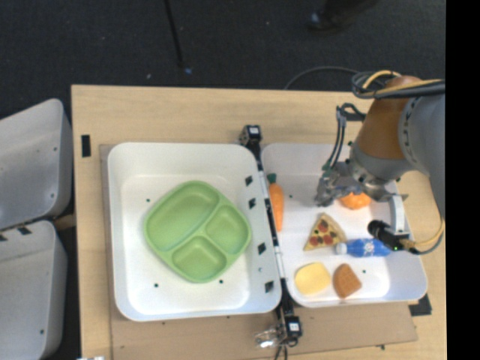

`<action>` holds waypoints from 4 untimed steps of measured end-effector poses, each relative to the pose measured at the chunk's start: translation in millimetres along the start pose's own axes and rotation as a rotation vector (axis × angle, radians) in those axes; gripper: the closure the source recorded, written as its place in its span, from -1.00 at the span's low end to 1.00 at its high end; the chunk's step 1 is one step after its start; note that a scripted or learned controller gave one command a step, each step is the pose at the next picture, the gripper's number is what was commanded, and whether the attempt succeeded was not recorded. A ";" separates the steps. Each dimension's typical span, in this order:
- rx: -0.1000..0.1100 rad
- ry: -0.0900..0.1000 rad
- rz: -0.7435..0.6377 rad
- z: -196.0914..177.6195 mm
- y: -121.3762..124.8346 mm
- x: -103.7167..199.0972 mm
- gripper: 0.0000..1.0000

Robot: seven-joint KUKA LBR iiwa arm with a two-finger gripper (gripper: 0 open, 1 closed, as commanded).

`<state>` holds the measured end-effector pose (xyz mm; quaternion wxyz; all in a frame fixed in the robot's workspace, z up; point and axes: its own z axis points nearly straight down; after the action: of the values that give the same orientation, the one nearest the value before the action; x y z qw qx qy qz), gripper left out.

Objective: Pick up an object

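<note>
Dark carpet surrounds a pale wooden bench [187,115] that carries 2 shallow white bins side by side. In the left bin [135,291] lies a green divided plate [196,231] with 3 compartments. The right bin [300,160] holds the loose items: a carrot [276,205] against its left wall, a pizza slice [325,233] near the middle, a blue bottle [366,248] to the right of that, and a yellow piece [313,278] and a brown piece [346,281] along the near edge.

The gripper [330,190] hangs low in the far part of the right bin, just beside an orange object [354,199] that peeks out from under the wrist. Whether it is parted or closed cannot be told from this angle, and nothing is visibly held.

Judging by this, the step in hand is the approach or descent onto a target, most likely the orange object. The next move calls for centring over it before closing, then lifting straight up.

Too little of the orange object shows to give its long axis; the visible part looks rounded, spreading slightly left to right.
</note>
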<state>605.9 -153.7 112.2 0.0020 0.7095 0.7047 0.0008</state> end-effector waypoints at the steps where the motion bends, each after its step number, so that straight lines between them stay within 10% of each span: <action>1: -0.002 0.001 -0.010 -55.7 -0.7 8.7 1.00; 3: -0.001 0.001 -0.011 -132.7 -0.9 12.4 1.00; 4: 0.003 0.002 -0.009 -135.7 -3.4 71.4 1.00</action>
<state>602.5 -82.0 247.8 0.0003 0.7063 0.7079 0.0002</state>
